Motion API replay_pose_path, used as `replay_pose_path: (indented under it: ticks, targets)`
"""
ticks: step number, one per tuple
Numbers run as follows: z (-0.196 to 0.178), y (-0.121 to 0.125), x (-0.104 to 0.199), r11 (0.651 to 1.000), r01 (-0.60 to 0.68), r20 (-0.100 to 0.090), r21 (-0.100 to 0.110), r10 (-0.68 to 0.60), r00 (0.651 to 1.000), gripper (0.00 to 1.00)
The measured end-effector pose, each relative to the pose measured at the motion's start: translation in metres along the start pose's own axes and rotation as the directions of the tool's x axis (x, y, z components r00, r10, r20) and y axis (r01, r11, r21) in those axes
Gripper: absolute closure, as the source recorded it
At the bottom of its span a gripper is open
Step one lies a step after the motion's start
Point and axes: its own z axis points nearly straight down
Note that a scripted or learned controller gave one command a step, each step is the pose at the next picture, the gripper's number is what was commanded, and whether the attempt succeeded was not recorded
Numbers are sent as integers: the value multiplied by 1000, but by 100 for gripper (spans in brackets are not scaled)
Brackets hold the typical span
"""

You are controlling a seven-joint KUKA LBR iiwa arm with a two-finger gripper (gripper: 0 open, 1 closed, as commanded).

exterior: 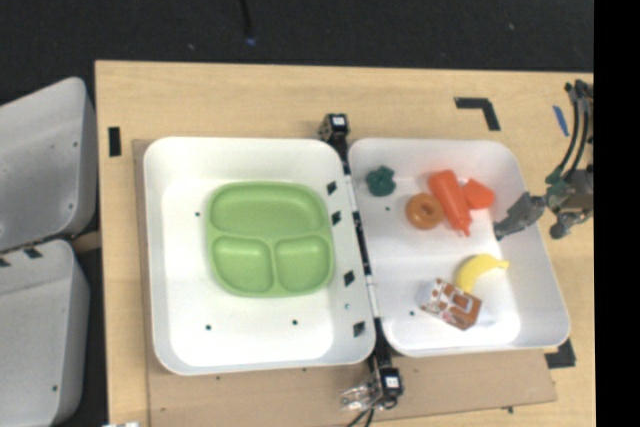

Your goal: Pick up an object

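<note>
The right bin (535,315) holds several small objects. A dark green piece (380,181) lies at its far left, an orange ring (424,211) next to a red-orange toy (460,198) sits in the middle, a yellow banana (480,271) lies lower down, and a brown and white patterned piece (452,303) rests near the front. My gripper (538,220) hangs over the bin's right edge, just right of the red-orange toy. It is open, its fingers spread apart with nothing between them.
The left bin (170,315) holds a green divided plate (270,237). A black-clipped divider (352,235) joins the two bins. Dark cables (575,135) run down the arm at the right edge. Bare wooden bench (250,100) surrounds the bins.
</note>
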Motion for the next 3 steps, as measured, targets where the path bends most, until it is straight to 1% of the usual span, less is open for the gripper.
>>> replay_pose_path:
  ticks: [1, 2, 3]
  targets:
    - [-6, 2, 1, 1000, 4, 3, -12, -4, 1000, 0]
    - [57, -1, -2, 1000, 1, 2, -6, -1, 1000, 0]
    - [99, -1, -7, 1000, 1, 3, -7, -1, 1000, 0]
